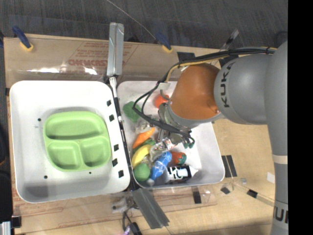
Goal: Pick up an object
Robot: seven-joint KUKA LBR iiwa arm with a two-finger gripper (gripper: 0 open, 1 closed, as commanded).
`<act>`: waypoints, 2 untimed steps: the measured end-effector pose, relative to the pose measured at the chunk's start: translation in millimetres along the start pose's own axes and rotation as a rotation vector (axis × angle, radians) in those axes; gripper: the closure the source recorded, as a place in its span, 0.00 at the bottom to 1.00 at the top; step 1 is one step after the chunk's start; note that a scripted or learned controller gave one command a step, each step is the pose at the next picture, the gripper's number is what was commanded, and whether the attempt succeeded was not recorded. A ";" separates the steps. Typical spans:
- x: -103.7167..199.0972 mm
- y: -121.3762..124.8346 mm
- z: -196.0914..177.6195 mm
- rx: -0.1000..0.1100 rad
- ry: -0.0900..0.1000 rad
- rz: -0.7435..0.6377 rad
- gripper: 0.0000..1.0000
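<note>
Claw (164, 143) above toy pile (155, 160) (right bin (211, 151)).

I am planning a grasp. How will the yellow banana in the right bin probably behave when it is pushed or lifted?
The banana looks smooth and curved, so it may slip or rotate. It lies packed against the green ball and orange piece, so pushing probably moves them too.
</note>
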State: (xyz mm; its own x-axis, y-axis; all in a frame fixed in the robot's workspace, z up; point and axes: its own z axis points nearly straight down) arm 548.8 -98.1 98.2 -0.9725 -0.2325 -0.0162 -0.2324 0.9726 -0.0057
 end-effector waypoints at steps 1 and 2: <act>-13.9 -5.1 1.4 -0.004 0.011 0.018 0.00; -17.7 -4.3 -11.4 -0.002 0.002 0.012 1.00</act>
State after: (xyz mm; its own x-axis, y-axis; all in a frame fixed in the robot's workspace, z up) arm 566.8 -98.1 109.9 -0.9752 -0.2210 -0.0138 -0.2210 0.9753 -0.0037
